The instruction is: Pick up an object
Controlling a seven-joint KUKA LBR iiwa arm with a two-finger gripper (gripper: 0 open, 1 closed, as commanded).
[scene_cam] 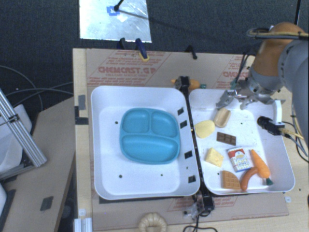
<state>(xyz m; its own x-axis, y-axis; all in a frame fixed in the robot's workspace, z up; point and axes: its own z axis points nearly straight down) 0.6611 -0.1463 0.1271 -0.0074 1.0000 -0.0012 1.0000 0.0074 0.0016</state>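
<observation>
Pincer above right bin — eight food items.

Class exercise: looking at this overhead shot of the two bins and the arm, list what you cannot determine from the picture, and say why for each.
1. Gripper: in the camera view, too small and blurred to judge its finger state, or whether it touches the bread piece just below it.
2. Small box: its printed label is too small to read.
3. Arm: cut off by the right edge.
4. Ring-shaped object: cut off by the bottom edge.
</observation>
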